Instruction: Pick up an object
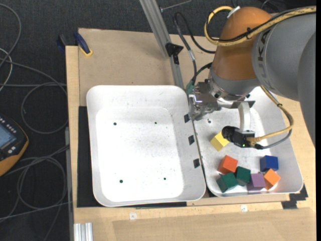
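Note:
Several small blocks lie in the right bin [290, 149]. A yellow block [218, 141] sits near the bin's middle. At the front are an orange block [229, 163], a green block [243, 174], a dark green block [226, 182], a purple block [257, 180], a second orange block [272, 177] and a blue block [269, 162]. My gripper [201, 106] hangs over the right bin's back left part, close to the wall shared with the left bin. It is above and left of the yellow block. I see nothing held between its fingers.
The left bin [95, 100] stands beside the right one, with small dark marks on its floor. A slanted metal rod [159, 26] runs from the top down to the bins' back edge. Cables lie on the dark floor at the left.

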`<state>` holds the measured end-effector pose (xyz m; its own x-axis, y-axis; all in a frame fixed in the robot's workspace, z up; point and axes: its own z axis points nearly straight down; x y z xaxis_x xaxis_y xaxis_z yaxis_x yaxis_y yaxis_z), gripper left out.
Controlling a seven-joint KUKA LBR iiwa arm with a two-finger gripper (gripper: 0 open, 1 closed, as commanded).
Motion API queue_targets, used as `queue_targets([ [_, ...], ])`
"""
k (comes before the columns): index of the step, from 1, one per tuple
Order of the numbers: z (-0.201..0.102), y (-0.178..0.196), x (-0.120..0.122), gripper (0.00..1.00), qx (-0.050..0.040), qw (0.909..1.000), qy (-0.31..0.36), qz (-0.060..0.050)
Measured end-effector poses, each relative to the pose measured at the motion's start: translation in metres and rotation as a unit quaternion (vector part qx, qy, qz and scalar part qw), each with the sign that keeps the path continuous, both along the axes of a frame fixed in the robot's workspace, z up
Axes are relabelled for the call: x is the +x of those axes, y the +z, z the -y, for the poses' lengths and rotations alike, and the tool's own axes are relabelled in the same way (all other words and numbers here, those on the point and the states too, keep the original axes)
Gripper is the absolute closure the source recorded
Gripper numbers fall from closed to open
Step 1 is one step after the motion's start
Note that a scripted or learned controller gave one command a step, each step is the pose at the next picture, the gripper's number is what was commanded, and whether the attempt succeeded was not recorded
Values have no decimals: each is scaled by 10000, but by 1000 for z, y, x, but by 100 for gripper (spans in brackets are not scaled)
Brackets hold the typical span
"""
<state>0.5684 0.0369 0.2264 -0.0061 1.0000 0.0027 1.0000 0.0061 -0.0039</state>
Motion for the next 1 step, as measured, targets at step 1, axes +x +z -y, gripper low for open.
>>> queue_targets([
  [1,-52,15,-20,100,6,10000,9,10],
])
